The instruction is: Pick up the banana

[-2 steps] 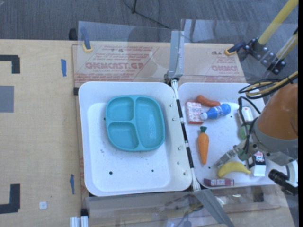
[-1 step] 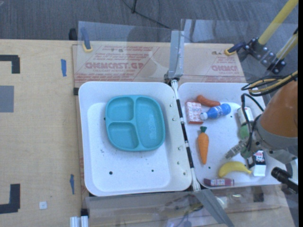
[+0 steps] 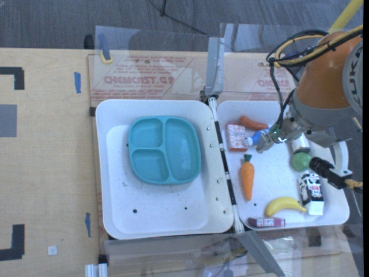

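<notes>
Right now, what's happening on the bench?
The arm reaches in over the right bin, its hand near the top, beside a blue-capped bottle. The banana lies untouched near the bin's front edge, well away from the hand, with a carrot between them. A blue divided plate sits in the left bin.

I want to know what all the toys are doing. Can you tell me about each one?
banana: lying flat in the right bin, not picked up
carrot: lying flat, leaves pointing up the view
blue plate: flat in the left bin, nothing on it
gripper: low over the right bin, away from the banana
</notes>
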`<state>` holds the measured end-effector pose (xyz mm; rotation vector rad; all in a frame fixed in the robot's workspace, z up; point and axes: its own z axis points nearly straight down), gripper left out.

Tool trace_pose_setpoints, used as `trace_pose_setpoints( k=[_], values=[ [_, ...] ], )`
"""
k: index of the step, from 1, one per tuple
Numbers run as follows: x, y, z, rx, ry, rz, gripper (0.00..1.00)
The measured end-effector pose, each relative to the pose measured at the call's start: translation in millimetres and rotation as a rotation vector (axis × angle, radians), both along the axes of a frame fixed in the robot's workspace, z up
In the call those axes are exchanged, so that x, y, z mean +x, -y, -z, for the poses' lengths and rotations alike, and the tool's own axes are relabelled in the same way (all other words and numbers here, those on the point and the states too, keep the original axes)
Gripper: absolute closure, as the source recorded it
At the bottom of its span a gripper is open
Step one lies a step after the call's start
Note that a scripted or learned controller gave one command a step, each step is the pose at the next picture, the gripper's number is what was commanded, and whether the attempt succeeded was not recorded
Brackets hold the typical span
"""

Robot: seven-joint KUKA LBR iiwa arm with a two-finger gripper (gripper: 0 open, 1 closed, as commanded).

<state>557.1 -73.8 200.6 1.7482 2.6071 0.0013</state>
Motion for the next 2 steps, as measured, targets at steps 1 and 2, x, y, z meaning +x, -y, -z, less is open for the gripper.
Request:
trace_pose_setpoints(
  k=[1,2],
  values=[
    [0,0,0,0.000,-0.001,0.000,0.00],
    [-60,62,107,0.000,-0.001,0.032,0.00]
  ],
)
